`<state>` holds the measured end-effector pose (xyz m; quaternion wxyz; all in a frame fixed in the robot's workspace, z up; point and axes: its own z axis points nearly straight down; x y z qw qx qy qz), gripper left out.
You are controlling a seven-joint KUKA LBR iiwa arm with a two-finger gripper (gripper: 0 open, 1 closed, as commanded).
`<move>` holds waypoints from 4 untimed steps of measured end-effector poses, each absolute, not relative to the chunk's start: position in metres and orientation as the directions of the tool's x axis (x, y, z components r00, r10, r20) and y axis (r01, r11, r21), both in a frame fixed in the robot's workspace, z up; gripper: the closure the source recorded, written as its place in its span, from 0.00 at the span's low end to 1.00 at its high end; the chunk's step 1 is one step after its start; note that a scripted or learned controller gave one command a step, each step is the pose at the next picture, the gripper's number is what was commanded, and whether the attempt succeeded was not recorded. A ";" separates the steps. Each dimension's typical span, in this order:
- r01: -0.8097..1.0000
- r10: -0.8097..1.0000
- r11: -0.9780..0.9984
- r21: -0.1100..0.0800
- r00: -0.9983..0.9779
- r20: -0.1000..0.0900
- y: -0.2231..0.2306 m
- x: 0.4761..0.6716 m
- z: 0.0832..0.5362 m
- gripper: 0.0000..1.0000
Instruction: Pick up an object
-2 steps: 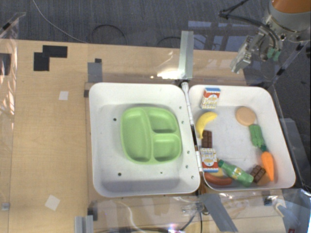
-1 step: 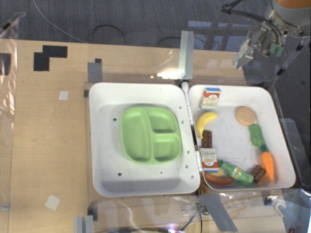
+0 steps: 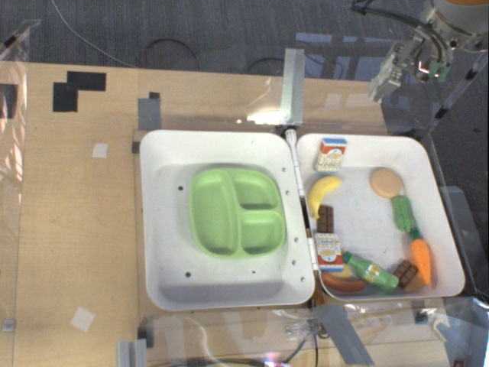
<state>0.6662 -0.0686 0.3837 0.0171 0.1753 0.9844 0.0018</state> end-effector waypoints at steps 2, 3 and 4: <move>0.457 0.457 0.889 0.005 -0.889 -0.005 0.016 0.656 0.353 1.00; 0.248 0.248 0.969 0.001 -0.969 -0.002 -0.024 0.661 0.233 1.00; 0.303 0.303 0.953 0.006 -0.953 -0.014 0.003 0.661 0.285 1.00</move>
